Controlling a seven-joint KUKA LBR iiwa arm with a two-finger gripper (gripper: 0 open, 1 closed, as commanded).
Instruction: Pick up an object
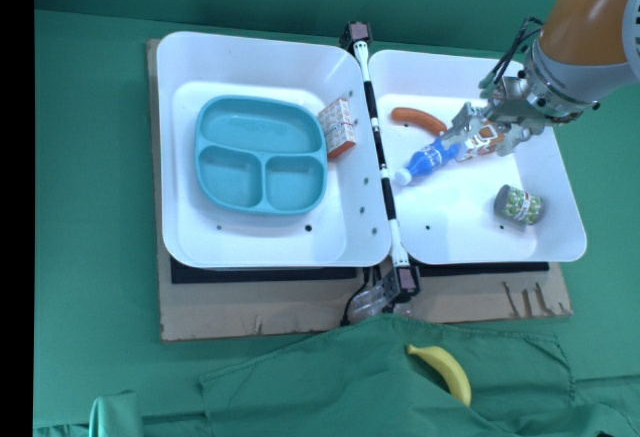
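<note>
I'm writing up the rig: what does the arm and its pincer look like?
The arm is a rounded orange shell above a grey wrist ring. Dark cables loop beside the wrist. The pincer is silvery-grey metal, compact and blocky.

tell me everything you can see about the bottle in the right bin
The bottle looks like clear plastic with a blue label band and a white cap. It lies on its side, slanted across the right bin, cap toward the divider between the bins. The gripper is at its base end. A sausage lies just beyond it, apart.
</note>
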